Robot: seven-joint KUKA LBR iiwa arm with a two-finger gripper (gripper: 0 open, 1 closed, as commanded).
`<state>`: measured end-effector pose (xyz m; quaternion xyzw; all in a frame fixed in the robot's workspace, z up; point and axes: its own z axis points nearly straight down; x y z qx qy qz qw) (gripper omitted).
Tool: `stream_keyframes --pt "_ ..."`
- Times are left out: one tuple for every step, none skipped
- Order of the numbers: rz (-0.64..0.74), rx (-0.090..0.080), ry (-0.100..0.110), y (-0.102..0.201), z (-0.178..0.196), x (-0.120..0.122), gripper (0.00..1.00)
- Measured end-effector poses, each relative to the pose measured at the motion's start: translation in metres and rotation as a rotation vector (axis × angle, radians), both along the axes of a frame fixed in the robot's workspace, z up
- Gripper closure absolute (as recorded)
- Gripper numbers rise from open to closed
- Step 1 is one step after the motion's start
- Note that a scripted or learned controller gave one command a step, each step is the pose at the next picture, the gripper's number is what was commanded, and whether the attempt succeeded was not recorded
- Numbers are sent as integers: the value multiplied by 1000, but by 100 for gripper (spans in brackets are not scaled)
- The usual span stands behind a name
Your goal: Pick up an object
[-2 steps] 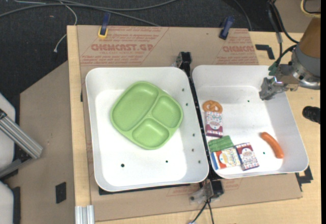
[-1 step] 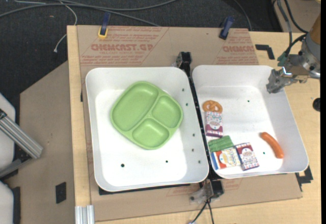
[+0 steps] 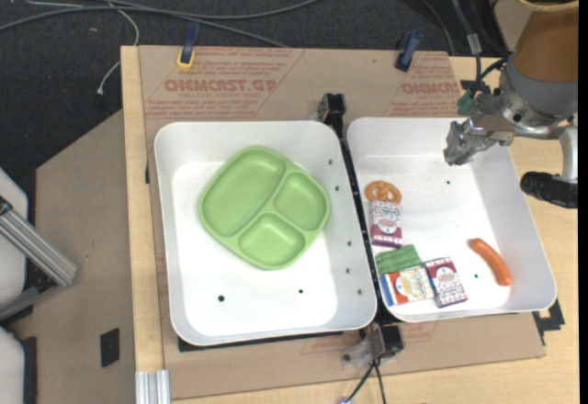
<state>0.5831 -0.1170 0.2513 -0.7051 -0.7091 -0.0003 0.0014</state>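
My gripper (image 3: 457, 151) hangs over the far part of the right bin (image 3: 524, 209), with nothing visible between its fingers. In that bin lie a pretzel (image 3: 382, 193), a purple-and-white packet (image 3: 387, 225), a green packet (image 3: 398, 259), a red-and-white carton (image 3: 410, 285), a small purple carton (image 3: 446, 282) and an orange sausage (image 3: 491, 262). All of them rest nearer the front of the bin than the gripper, apart from it.
The left bin (image 3: 184, 283) holds a green three-compartment plate (image 3: 265, 207). A black clamp (image 3: 332, 107) sits between the bins at the far edge. Blue clips (image 3: 188, 51) pin the cardboard at the back.
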Motion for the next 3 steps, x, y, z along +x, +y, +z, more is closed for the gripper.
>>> stream_keyframes --pt "1 1 2 56 -13 8 100" --pt "0 -1 -3 116 -19 28 100" --pt "0 -1 -3 172 -27 46 100"
